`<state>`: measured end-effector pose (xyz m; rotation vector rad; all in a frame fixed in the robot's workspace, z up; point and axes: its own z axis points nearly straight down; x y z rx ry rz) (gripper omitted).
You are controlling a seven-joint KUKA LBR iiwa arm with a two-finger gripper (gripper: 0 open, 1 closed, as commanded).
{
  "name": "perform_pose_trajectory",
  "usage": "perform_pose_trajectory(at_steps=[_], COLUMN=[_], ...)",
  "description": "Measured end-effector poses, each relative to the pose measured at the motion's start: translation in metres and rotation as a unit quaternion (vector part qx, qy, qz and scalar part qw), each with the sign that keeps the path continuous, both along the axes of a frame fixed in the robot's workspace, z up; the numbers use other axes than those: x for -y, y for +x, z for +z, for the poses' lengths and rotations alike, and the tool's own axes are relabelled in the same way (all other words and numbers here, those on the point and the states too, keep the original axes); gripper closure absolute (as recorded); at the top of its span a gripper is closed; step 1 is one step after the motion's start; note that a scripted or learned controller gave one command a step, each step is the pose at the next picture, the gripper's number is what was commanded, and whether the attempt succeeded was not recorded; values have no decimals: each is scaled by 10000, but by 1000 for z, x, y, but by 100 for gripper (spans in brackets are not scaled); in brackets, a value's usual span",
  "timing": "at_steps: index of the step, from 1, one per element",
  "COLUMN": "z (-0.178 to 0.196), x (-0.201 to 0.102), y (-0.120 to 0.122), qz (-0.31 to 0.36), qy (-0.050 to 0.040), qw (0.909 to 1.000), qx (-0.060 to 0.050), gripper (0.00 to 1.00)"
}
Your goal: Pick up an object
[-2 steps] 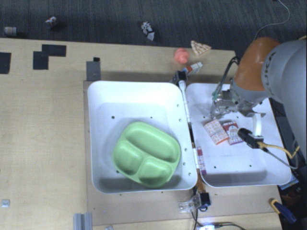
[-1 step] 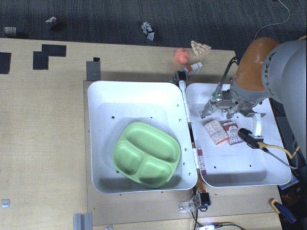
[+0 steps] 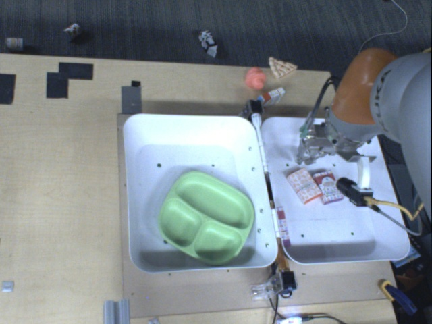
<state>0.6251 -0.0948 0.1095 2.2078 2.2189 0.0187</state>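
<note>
Overhead, tool (image 3: pixel 307 155) above packets (image 3: pixel 305 185)

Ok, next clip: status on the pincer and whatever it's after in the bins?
Pincer low in right bin. Two small cards lie flat just below it, not gripped. Green divided tray in left bin.

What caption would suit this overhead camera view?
Robot gripper poised above small packets in the right bin; a green divided tray fills the left bin.

No text can be read anywhere. The two small packets (image 3: pixel 305 185) and (image 3: pixel 328 187), lying just below the gripper (image 3: pixel 312 148) in the right bin (image 3: pixel 337 241), carry red-and-white print too blurred to make out.
</note>
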Motion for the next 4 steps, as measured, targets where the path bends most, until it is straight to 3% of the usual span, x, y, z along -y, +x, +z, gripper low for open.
perform_pose_trajectory(at_steps=[1,2,3,4], z=[0,-19,-11,76], x=[0,-7,-8,-72], y=[0,-61,-62,-137], qz=[1,-7,-11,0], qy=[0,-26,-8,6], qw=[10000,10000,10000,10000], qx=[-2,21,-5,-64], gripper=[0,0,100,100])
